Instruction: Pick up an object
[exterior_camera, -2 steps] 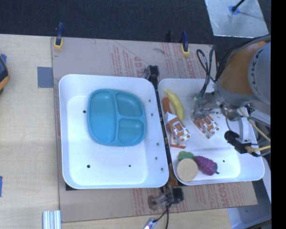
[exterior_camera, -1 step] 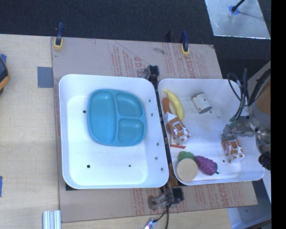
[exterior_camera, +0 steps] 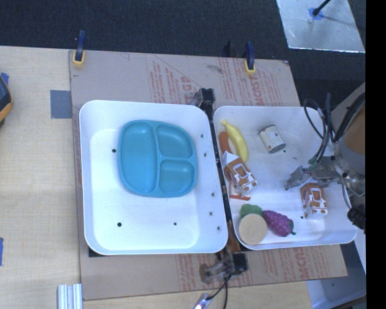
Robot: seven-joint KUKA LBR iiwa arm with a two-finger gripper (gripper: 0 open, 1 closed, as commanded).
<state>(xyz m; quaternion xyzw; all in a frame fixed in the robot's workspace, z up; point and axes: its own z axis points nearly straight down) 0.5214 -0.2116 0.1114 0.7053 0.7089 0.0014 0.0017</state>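
My gripper [exterior_camera: 311, 177] hangs over the right side of the right bin [exterior_camera: 289, 118], reaching in from the right. Its fingers stand open, one dark fingertip [exterior_camera: 293, 179] pointing left. Nothing sits between them. An orange-and-white carton [exterior_camera: 314, 200] lies just below the gripper, apart from the fingers. Further left in this bin lie a yellow banana [exterior_camera: 237, 140], a second orange-and-white carton [exterior_camera: 239, 174], a small grey-white can [exterior_camera: 271, 138], purple grapes [exterior_camera: 278, 222], a round beige disc [exterior_camera: 252, 229] and a green piece [exterior_camera: 249, 210].
The left bin [exterior_camera: 96, 172] holds a blue divided plate [exterior_camera: 157, 158]. An orange carrot-like piece [exterior_camera: 226, 141] lies beside the banana along the divider between the bins. Black cables [exterior_camera: 321, 131] loop above the gripper.
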